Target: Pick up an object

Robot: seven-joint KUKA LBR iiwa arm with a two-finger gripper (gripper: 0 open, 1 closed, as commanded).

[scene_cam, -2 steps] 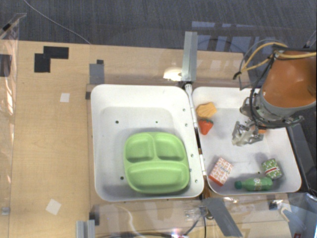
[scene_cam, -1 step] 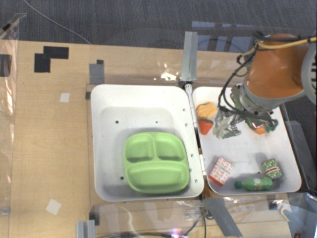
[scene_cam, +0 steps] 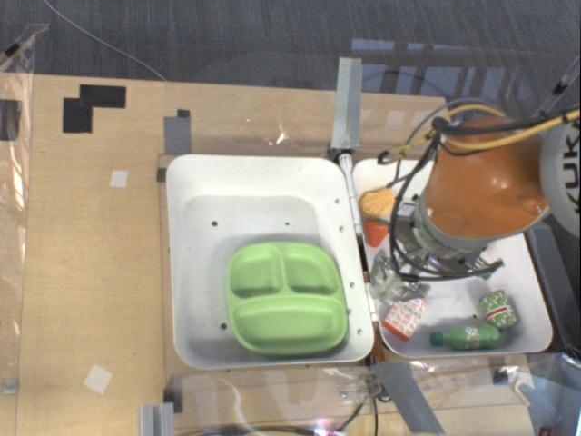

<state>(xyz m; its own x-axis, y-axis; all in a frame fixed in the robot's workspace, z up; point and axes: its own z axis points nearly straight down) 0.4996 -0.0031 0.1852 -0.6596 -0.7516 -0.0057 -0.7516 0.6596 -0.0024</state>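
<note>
The pincer (scene_cam: 392, 275) is hanging low over the right bin (scene_cam: 536, 334), near its left wall, under the arm (scene_cam: 477, 189); whether it is open or closed, I cannot tell. A red-and-white packet (scene_cam: 405, 317) is lying just at its 5 o'clock, apparently apart from it. A green bottle (scene_cam: 466, 337) is lying further out at 4 o'clock, with a small can (scene_cam: 497, 308) beyond. An orange thing (scene_cam: 378, 203) is sitting at 12 o'clock. At 9 o'clock, a green tray (scene_cam: 287, 297) is resting in the left bin (scene_cam: 195, 243).

L bin (scene_cam: 195, 243): back half free | R bin (scene_cam: 536, 334): arm (scene_cam: 477, 193) overhead, items crowd front
</note>
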